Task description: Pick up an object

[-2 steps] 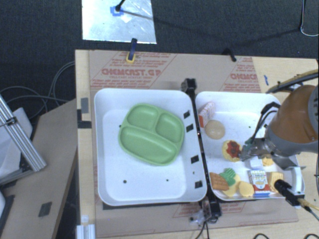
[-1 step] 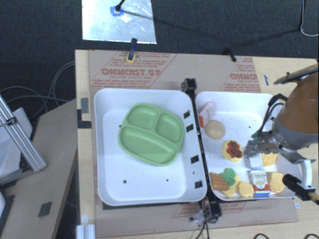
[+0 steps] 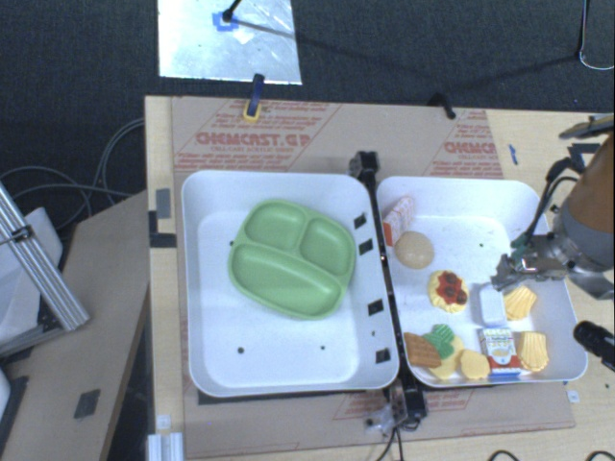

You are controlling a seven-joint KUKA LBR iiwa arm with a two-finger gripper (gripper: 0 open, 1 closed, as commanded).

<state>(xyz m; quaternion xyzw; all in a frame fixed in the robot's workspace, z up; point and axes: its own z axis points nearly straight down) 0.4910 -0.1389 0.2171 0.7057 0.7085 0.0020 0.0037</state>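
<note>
The right bin (image 3: 461, 205) holds several toy foods: a red-and-white carton (image 3: 398, 218), a beige bun (image 3: 414, 250), a small pizza (image 3: 449, 290), a white block (image 3: 491, 306), a yellow ridged chip (image 3: 520, 303), a toast piece (image 3: 422, 351), a green broccoli (image 3: 441, 337), a yellow piece (image 3: 473, 364), a small packet (image 3: 498, 346) and another ridged chip (image 3: 533, 351). My gripper (image 3: 507, 271) reaches in from the right, low over the bin's right side, just above the white block and the yellow chip. I see nothing held in it.
The left bin (image 3: 207, 334) holds a green divided plate (image 3: 290, 256). A black divider with clips (image 3: 377, 257) runs between the bins. Cardboard (image 3: 279, 137) underlies both bins. A metal frame (image 3: 34, 257) stands at the far left.
</note>
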